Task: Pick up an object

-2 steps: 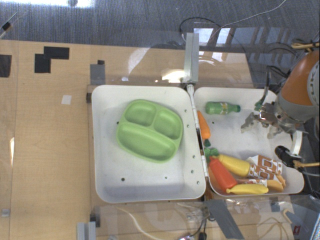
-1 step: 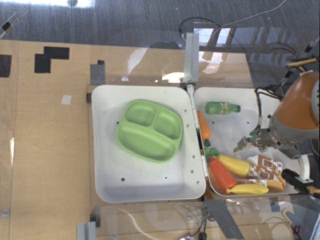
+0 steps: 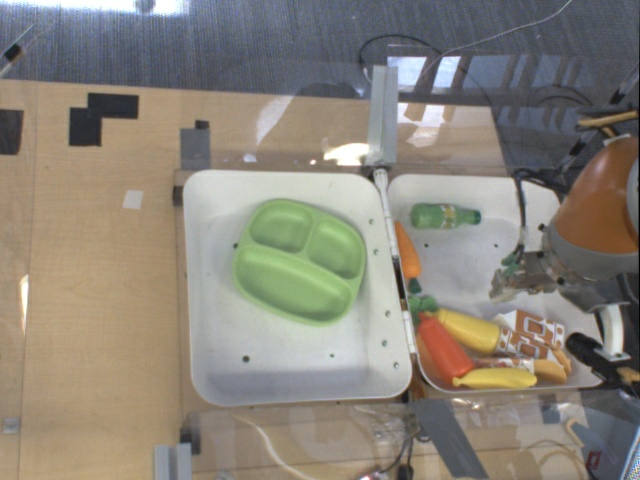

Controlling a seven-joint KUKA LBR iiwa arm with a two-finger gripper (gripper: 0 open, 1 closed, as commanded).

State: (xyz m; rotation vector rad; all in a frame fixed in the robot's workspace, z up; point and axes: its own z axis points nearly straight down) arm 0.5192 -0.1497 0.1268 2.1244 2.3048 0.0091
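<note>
Camera view: my gripper (image 3: 512,280) hangs over the right bin (image 3: 470,190), and whether the fingers are spread or closed I cannot tell. The nearest pick is the yellow pepper (image 3: 468,330), lying at about seven o'clock from my fingertips, close by, its long axis running ten to four. It looks smooth, plump and tapered, wedged between the red pepper (image 3: 443,352) and a patterned carton (image 3: 530,334).

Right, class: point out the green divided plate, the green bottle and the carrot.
Green divided plate (image 3: 298,260): camera view, on its large front compartment.
Green bottle (image 3: 445,215): camera view, on its body.
Carrot (image 3: 406,252): camera view, on its orange middle.
</note>
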